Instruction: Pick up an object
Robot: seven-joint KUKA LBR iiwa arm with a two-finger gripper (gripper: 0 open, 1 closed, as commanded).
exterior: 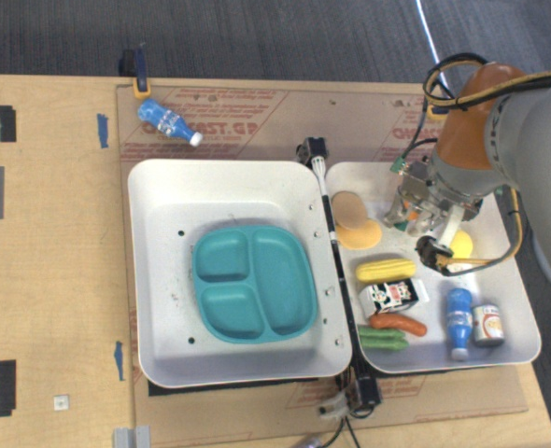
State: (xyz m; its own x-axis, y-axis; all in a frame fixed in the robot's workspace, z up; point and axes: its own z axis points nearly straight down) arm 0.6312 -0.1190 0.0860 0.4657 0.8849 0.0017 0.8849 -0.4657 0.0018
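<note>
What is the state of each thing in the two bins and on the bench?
gripper: low over the right bin, holding nothing visible
teal tray: flat in the left bin
corn: lying on its side
milk carton: lying down
blue bottle: lying in the right bin
can: beside that bottle
small bottle: lying on the bench, outside the bins

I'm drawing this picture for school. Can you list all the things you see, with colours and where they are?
divided plate: 1, teal, left bin
toy bread pieces: 2, tan, right bin top
toy corn: 1, yellow, right bin middle
small carton: 1, black-white, below corn
toy hot dog: 1, red-orange, right bin bottom
toy green vegetable: 1, green, bottom
bottle: 1, blue, right bin
small can: 1, beside bottle
bottle on bench: 1, blue
end effector: 1, grey, over right bin
</note>
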